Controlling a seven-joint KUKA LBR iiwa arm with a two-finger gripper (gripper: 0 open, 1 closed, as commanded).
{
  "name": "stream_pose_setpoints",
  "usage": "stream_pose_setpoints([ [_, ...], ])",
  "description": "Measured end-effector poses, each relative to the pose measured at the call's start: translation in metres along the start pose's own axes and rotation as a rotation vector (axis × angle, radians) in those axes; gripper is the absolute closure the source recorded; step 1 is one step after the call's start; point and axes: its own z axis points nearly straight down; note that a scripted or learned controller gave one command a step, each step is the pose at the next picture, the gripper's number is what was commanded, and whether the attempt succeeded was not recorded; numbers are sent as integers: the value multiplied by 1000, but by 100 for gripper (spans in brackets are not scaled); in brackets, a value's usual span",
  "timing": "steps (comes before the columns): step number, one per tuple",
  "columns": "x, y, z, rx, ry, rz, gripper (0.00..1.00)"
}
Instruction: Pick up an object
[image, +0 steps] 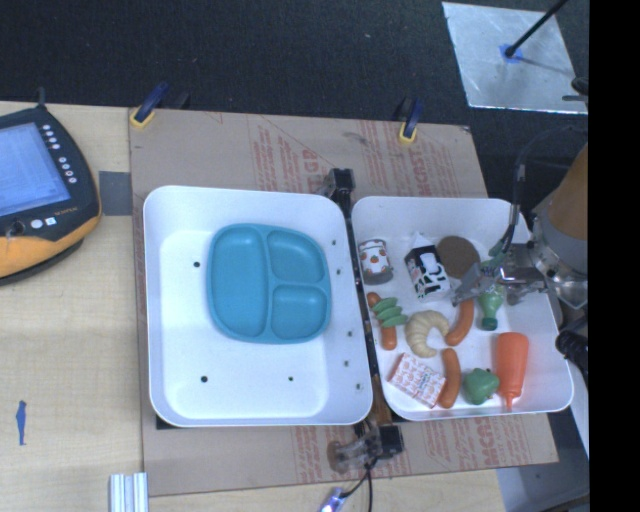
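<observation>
While the claw hangs low over the right bin, I cannot tell whether it is apart or together, for the metal parts blur against the clutter. No thing shows gripped in it.

Directly under it stands a small green bottle, touching or nearly so, and this looks the likeliest pick. Just left of the claw lie a sausage and a croissant; further left stand a milk carton and a little can. A brown disc sits up and left of the claw. Below it are a carrot and a green pepper, with a second sausage and a cracker pack down and left. Far left, in the other bin, rests a blue plate.

By my judgement the bottle is light, stiff toy plastic, smooth and apt to slip or tip. Taking it across the body, below the neck, should hold best.
</observation>
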Motion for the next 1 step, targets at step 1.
stream_pose_setpoints([
  [1, -24, 48, 91, -11, -3, 1, 0],
])
